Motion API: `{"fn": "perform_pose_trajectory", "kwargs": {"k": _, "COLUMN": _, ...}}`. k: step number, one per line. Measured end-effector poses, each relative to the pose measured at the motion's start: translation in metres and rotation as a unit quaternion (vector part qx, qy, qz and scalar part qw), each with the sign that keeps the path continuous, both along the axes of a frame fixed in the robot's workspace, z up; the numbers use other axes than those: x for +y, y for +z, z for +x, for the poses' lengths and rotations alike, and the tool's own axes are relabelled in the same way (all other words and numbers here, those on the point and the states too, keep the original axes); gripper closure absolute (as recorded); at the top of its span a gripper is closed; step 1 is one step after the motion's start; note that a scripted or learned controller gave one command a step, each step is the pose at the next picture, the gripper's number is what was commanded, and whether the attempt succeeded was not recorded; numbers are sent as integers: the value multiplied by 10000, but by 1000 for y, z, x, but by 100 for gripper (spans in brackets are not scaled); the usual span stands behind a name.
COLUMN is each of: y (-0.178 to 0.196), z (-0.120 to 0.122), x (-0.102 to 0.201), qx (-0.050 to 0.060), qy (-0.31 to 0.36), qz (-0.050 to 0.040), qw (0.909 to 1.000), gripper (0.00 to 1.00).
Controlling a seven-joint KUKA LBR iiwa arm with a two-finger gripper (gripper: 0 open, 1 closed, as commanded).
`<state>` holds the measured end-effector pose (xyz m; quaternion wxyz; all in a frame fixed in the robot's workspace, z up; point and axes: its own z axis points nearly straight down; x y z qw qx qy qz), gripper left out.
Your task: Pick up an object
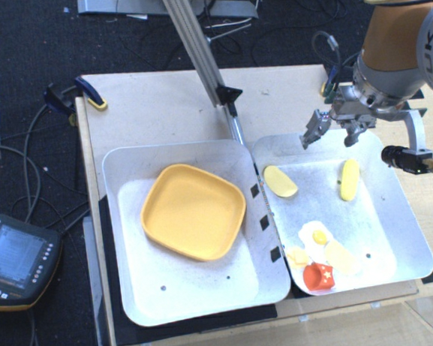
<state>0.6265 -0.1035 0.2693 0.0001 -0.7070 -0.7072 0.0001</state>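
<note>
2 shallow white bins are set side by side on a pale bench [165, 105]. The left bin [136, 288] is occupied by a yellow square plate [193, 211], which lies flat near its middle. In the right bin [402, 227], several small objects are scattered. A pale yellow wedge-shaped piece [280, 182] is found near the bin's upper left, close to the divide between the bins. A slim yellow banana-like piece [349, 180] lies upright in the view toward the upper right. Along the lower edge, a white piece with a yellow centre, like a fried egg [317, 235], is seen, with a pale yellow piece [340, 258] touching it, a small yellow scrap [297, 257] just beside it and a red piece [318, 275] below.

The gripper [332, 133] is held above the upper rim of the right bin, reached in from the right on the grey and orange arm [396, 32]. Its fingers are spread apart, and nothing is seen between them. The banana-like piece lies just below the gripper, apart from it. A handheld control pendant [17, 257] is seen on the dark floor at the left.
</note>
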Motion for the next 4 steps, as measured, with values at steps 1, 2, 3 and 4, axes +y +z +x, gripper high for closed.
{"fn": "perform_pose_trajectory", "kwargs": {"k": 1, "y": -46, "z": 1, "x": 8, "qx": 18, "qy": 3, "qz": 1, "qw": 10000, "gripper": 0}}
{"fn": "perform_pose_trajectory", "kwargs": {"k": 2, "y": -88, "z": -1, "x": 8, "qx": 18, "qy": -1, "qz": 2, "qw": 10000, "gripper": 0}}
{"fn": "perform_pose_trajectory", "kwargs": {"k": 3, "y": -151, "z": 1, "x": 7, "qx": 26, "qy": -1, "qz": 2, "qw": 10000, "gripper": 0}}
{"fn": "perform_pose_trajectory", "kwargs": {"k": 4, "y": -137, "z": 3, "x": 7, "qx": -4, "qy": 0, "qz": -2, "qw": 10000, "gripper": 100}}
